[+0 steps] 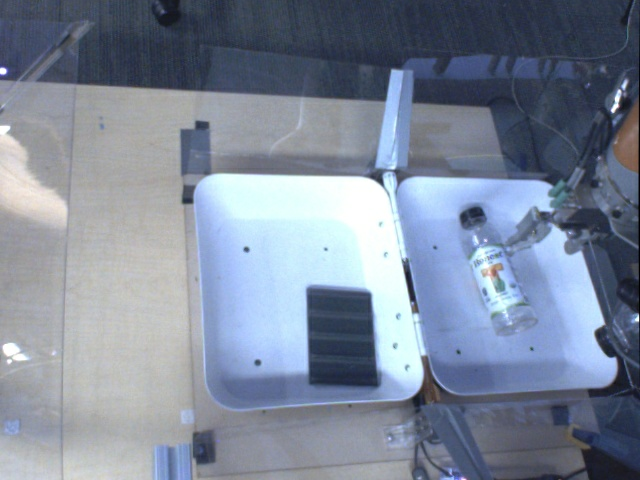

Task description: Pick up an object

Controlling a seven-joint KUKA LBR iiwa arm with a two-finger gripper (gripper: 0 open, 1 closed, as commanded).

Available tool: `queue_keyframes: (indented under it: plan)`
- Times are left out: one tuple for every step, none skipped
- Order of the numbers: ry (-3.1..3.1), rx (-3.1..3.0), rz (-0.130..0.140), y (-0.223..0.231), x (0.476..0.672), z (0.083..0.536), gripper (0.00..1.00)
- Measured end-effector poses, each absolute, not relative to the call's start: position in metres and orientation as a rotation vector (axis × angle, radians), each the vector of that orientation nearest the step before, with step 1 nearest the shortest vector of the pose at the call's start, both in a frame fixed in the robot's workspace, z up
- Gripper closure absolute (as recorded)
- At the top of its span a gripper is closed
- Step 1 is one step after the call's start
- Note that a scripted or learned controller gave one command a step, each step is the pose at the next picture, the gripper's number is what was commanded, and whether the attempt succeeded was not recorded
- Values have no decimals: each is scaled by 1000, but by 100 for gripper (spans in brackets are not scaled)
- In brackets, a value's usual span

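Note:
A clear plastic bottle (497, 280) with a black cap and an orange-green label lies on its side in the right bin (450, 368), cap toward the back. A black ribbed rectangular block (342, 335) lies flat in the left bin (250, 218), near its front. My gripper (546, 226) hangs over the right bin's far right part, just right of the bottle's upper half and apart from it. Nothing shows in its grasp.
A grey divider bar (394, 118) rises behind the seam between the two bins. Cables and arm hardware (610, 158) crowd the right edge. A transparent panel (40, 168) covers the bench to the left.

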State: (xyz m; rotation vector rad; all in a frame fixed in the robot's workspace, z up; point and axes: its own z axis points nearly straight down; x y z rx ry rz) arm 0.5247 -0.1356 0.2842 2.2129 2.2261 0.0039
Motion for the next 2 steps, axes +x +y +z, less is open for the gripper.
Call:
queue_keyframes:
  plan:
    - [2363, 2067, 3, -188, 553, 154, 0]
    - [2456, 1941, 9, -205, 579, 88, 0]
